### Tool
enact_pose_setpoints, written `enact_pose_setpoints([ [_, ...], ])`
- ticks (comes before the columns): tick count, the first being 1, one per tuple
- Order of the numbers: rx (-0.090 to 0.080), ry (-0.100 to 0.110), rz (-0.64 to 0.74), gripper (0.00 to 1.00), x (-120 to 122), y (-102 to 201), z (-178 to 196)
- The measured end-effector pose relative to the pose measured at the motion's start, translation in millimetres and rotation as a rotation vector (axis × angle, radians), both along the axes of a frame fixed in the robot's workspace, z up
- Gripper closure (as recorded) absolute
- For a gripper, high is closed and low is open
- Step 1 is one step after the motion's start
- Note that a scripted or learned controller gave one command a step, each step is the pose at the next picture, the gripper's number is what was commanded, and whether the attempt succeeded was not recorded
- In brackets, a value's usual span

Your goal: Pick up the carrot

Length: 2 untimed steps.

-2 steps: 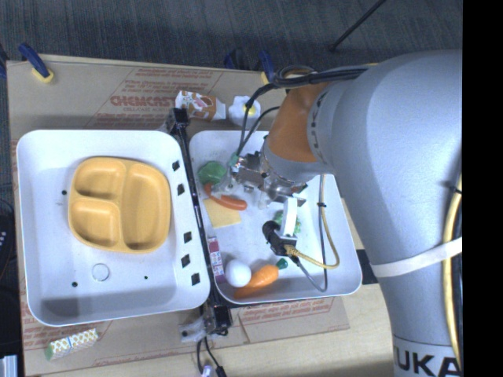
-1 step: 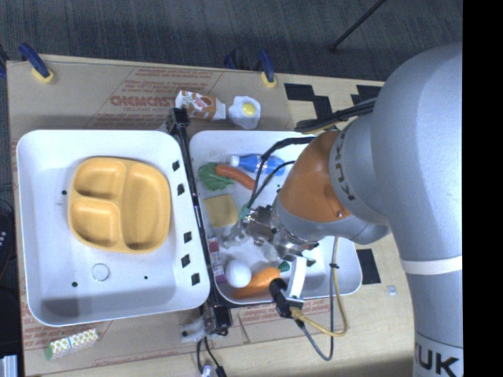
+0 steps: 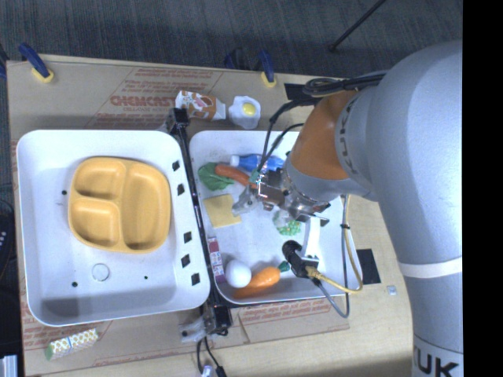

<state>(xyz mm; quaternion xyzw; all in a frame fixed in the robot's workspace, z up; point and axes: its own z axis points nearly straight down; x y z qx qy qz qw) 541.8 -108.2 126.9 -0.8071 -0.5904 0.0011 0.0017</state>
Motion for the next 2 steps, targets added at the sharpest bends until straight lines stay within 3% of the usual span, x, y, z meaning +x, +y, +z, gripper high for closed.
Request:
enact_pose_setpoints([
  [1,0.001,0.000,0.044,0.00,63.1,-2.5,-21.7],
  [2,0.002,0.003,0.049,1.00,63.1,-2.1,-11.7],
])
